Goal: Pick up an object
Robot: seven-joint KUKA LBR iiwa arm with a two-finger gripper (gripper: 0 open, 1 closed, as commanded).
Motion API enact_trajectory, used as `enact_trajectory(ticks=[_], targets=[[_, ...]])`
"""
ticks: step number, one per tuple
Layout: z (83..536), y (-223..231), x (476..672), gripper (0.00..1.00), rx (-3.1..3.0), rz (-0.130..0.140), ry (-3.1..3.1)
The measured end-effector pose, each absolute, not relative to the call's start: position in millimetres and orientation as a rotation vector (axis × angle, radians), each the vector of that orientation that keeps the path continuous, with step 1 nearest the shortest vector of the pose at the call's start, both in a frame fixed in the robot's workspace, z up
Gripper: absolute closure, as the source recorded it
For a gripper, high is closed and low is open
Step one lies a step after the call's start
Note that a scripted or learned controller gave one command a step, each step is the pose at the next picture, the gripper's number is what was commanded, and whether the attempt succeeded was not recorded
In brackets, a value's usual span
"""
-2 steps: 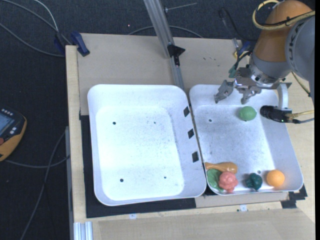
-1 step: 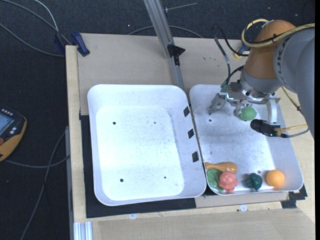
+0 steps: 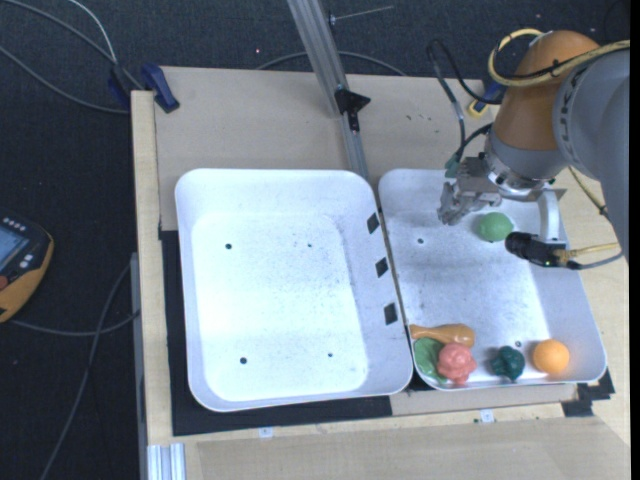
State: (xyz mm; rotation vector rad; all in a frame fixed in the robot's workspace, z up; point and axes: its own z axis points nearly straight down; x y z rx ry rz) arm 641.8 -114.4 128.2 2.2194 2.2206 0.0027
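Along the near edge of the right bin (image 3: 560,298) lie four small things in a row: a yellow-orange piece (image 3: 445,334) with a pink lump (image 3: 457,362) just below it, a dark green piece (image 3: 507,362), and an orange ball (image 3: 551,356) nearest the right corner. A light green ball (image 3: 493,227) sits apart from these, at the far end of the same bin. The left bin (image 3: 200,198) stands beside it, with black clips on the shared wall.

The gripper (image 3: 460,208) hangs low over the far end of the right bin, just left of the green ball. Whether its fingers are apart or together cannot be told; nothing shows between them.

The likely target is the green ball. The risk is that the gripper comes down beside it, not around it, and a finger nudges it so it rolls off toward the right wall. A round, smooth thing may also squirt out as the fingers close.

A black part with yellow cable (image 3: 535,249) juts out just near of the ball and crowds that side. The far bin wall is close too, leaving little room to shift.
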Motion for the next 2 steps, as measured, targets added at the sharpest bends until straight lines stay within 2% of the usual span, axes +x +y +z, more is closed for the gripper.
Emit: enact_trajectory(ticks=[2], targets=[[223, -123, 652.2, 1.0, 2.218, 0.005, 2.219]])
